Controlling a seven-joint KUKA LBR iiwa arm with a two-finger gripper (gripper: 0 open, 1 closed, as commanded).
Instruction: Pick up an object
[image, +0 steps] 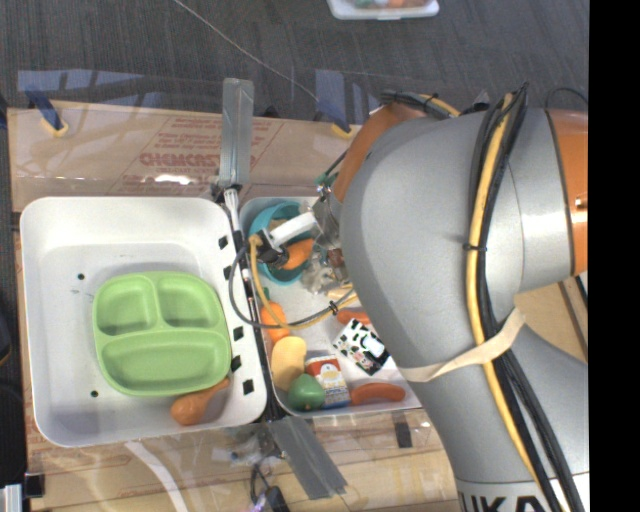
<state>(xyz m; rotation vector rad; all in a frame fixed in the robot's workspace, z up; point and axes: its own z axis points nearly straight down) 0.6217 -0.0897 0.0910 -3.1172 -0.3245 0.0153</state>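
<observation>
The arm (470, 250) is seen filling the right of the frame, its wrist lowered into the right bin (395, 378) at centre; the gripper (318, 250) is largely hidden there, so its state cannot be told. Below it, at lower centre, small items are piled — a yellow fruit (287, 357), a black-and-white toy (360, 345). A green tray (160, 332) is seated in the left bin (50, 300), an orange item (195, 405) lying just below it.
</observation>
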